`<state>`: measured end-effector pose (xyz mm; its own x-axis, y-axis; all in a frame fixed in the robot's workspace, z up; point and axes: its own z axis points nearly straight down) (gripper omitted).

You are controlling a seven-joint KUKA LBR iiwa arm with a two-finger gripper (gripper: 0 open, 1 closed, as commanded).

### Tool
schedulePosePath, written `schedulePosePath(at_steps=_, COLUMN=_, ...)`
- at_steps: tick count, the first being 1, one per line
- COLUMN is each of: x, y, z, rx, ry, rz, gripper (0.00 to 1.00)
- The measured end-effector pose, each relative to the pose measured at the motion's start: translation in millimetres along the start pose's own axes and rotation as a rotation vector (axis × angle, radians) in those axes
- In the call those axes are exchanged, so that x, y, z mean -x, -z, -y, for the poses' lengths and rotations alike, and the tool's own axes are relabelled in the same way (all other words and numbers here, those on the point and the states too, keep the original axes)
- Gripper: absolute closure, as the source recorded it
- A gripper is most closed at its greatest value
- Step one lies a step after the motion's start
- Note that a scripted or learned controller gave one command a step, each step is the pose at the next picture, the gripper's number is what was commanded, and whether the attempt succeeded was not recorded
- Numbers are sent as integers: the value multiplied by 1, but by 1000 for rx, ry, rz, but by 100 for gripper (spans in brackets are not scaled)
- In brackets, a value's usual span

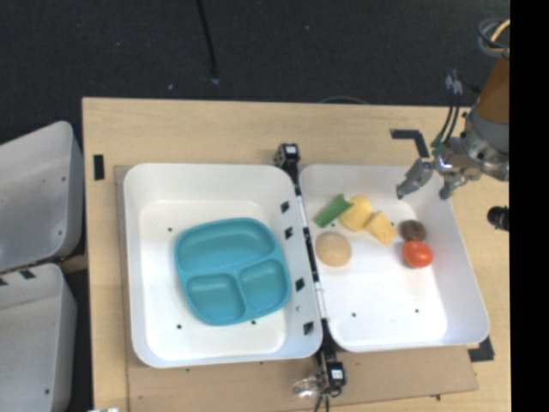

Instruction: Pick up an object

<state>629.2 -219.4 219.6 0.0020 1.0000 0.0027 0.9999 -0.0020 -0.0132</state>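
The right bin holds several small food items: a green piece, two yellow pieces, a beige round item, a brown item and a red tomato-like ball. My gripper hangs over the bin's far right corner, above and beyond the brown item. Its two fingers are spread apart with nothing between them. The grey arm with its orange band comes in from the right edge.
The left bin holds a blue divided plate. A ridge with black clips separates the two bins. The wooden bench surrounds both. Grey-white panels stand at the far left.
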Motion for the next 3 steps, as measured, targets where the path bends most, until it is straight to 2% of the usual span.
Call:
schedulePosePath(at_steps=1, x=-1, y=7, z=-2, rx=11, ry=3, rz=3, gripper=0)
schedulePosePath(at_steps=3, x=-2, y=-87, z=9, rx=8, ry=-3, rz=3, gripper=0)
